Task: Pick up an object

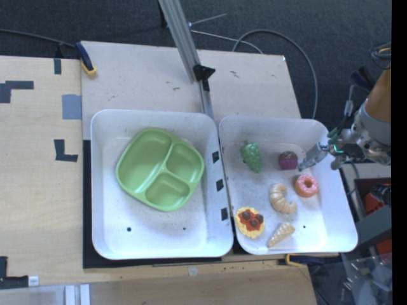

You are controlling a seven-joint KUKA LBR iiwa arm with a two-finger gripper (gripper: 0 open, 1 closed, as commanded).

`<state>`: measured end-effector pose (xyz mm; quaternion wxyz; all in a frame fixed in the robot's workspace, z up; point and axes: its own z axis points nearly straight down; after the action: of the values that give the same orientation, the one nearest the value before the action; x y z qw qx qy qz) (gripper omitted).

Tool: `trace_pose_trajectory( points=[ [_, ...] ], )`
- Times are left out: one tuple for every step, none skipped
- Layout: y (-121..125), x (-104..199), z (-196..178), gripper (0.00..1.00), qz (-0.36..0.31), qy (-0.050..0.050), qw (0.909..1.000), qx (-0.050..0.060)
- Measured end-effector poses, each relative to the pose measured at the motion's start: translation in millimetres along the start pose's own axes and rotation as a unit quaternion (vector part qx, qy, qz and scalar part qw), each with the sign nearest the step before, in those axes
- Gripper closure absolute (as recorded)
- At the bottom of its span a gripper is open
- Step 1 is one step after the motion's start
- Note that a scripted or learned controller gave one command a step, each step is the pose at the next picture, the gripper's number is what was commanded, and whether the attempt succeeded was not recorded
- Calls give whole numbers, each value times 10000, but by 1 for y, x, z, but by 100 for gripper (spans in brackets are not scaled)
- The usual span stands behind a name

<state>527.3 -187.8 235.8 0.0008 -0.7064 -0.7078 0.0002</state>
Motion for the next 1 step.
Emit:
trace_pose_trajectory(
  points=[
    [-2, 4, 64, 0, 5, 5, 10000, 33]
  ],
)
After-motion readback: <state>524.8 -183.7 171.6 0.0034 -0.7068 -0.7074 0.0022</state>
